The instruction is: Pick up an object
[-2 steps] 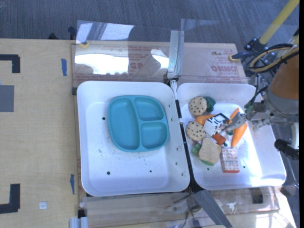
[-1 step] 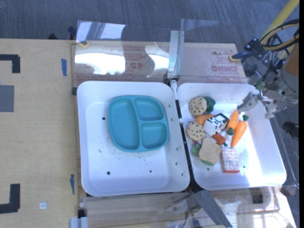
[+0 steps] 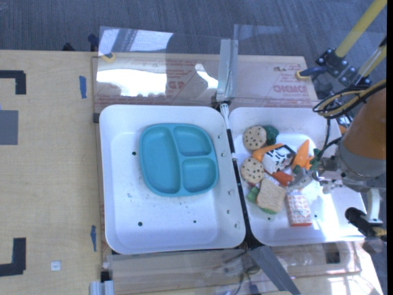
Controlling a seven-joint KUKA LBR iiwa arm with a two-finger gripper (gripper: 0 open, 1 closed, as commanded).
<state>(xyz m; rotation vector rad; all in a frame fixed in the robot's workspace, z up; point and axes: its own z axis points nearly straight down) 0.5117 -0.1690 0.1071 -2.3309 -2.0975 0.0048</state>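
Jaws (image 3: 305,178) sit low in the right bin (image 3: 334,217), at the right-hand edge of the toy-food pile; whether they are spread or closed I cannot tell (the metal tip is small and blurred against the clutter). I judge this to be the reach-and-grasp step, with nothing visibly lifted.

Nearest the front lies a red-and-white packet (image 3: 298,209), just below the tip, with a slice of toast (image 3: 271,195) beside it to the left. Closest to the tip are the orange carrot-like piece (image 3: 302,153) and a small red piece (image 3: 282,177), seemingly touching or just beside it. Farther back sits a chocolate-chip cookie (image 3: 254,137).

Next comes settling on one piece, closing around it and rising straight, without dragging its neighbours. In the left bin (image 3: 116,165) a teal divided plate (image 3: 178,159) lies well apart.
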